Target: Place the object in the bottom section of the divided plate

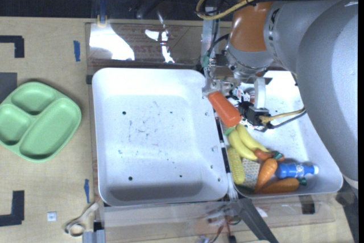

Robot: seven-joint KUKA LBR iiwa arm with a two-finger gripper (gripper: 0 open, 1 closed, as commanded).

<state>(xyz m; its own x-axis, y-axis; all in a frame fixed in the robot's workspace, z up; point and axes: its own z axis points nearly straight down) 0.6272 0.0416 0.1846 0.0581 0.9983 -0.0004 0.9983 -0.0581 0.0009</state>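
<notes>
**Listener:** Where was the object when you paused?

**Operator:** An orange carrot-like piece [225,110] hung under the gripper [219,95], over the seam between the two white bins. Its long axis slanted from upper left to lower right. I judged it pinched at its upper end, though wiring cluttered the fingers.

**Listener:** And the plate?

**Operator:** The green divided plate [11,101] sat at the bench's left edge, well apart from the arm. The left bin [114,88] lay between them. The plate's largest section [50,129], nearest the bench's front edge, was my target, so I expected a long carry leftward.

**Listener:** Anything else nearby?

**Operator:** Bananas [243,144] and a blue bottle [294,169] lay in the right bin [324,168].
</notes>
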